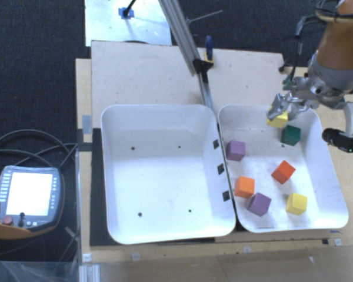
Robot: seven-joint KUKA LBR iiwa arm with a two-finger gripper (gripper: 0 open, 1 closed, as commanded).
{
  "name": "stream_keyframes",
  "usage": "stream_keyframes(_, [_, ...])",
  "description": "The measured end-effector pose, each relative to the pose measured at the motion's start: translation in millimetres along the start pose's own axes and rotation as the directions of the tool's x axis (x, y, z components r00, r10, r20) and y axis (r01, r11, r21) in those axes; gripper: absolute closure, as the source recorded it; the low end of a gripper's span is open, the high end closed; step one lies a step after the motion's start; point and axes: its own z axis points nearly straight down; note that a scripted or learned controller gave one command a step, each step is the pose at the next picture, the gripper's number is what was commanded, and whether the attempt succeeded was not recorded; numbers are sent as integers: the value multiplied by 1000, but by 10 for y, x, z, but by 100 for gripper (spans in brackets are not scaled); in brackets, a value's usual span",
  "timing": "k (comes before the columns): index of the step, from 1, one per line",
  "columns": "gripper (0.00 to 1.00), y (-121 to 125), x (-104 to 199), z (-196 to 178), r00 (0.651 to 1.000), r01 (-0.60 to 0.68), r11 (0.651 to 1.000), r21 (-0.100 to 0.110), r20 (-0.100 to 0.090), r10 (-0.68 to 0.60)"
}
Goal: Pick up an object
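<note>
Over the right bin, the gripper clamps a yellow block.

- Dark carpeted floor surrounds the pale wooden bench.
- A metal plate lies on the floor beyond the bench.
- A slanted aluminium pole is clamped to the bench.
- A teach pendant with cables rests on the floor.

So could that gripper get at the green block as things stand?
Probably yes. The green block sits in the right bin, just below the gripper, with open floor around it. A yellow block lies right at the gripper, beside the green one, and might crowd the approach.
</note>
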Motion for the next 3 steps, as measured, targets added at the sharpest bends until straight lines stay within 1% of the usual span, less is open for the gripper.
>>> stream_keyframes(1, [100,-19,581,-8,1000,5,1000,5,-3,-5])
stream_keyframes(2, [100,-112,1123,155,1000,5,1000,6,-3,-4])
stream_keyframes(3, [100,-285,1576,255,1000,4,1000,8,-3,-4])
